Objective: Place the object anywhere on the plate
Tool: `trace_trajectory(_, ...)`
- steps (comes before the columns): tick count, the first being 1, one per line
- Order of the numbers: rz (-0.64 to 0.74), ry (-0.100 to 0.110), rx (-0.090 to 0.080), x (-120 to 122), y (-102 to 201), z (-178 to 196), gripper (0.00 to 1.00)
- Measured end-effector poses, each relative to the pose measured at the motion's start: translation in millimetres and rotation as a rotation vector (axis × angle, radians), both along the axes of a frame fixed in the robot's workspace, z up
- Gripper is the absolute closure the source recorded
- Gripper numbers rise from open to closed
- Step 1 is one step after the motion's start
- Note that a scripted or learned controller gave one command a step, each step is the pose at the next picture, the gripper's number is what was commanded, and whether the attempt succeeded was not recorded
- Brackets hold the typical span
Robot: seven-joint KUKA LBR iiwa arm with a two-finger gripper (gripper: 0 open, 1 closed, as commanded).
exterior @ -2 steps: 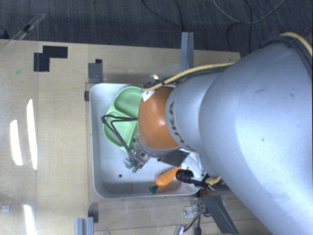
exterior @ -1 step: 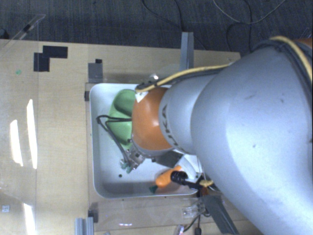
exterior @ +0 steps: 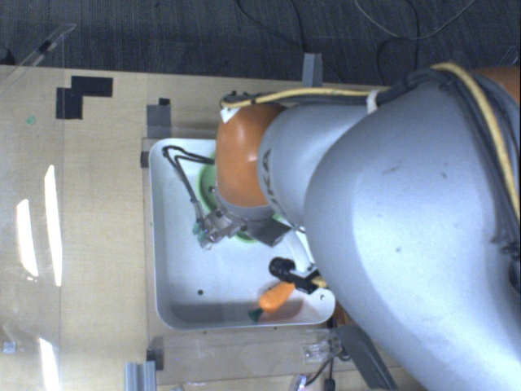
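Where the wooden bench (exterior: 81,243) ends, dark carpet (exterior: 163,23), cables (exterior: 269,10), white bin (exterior: 175,300).

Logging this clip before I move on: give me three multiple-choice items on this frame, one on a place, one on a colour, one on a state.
1. Where does the orange carrot-like object lie?
A. near the bin's bottom edge in the view
B. on the bench outside the bin
C. on the dark floor

2. What colour is the plate showing beside the arm?
A. red
B. green
C. blue

3. Where does the gripper stand relative to the orange object?
A. closed around it
B. apart from it, higher in the view
C. outside the bin

Key: 1 A, it rests inside the white bin by its lower wall. 2 B, a green rim shows. 3 B, bare bin floor separates them.
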State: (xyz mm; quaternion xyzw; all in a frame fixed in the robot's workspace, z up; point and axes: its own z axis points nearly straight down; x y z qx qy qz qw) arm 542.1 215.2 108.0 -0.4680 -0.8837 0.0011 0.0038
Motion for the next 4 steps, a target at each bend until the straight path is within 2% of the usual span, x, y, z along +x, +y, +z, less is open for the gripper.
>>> trace_trajectory(1,0.218,-0.024,0.008,-41.9,-30.1,-18.0,1.00)
trace_trajectory(2,0.449,-0.027,0.000,-48.4,-13.1,-18.0,1.00)
trace_trajectory(3,0.447,-0.030,0.002,-46.3,-12.5,-9.4,1.00)
trace_trajectory(4,0.537,-0.025,0.009,-51.2,-53.6,-17.9,1.00)
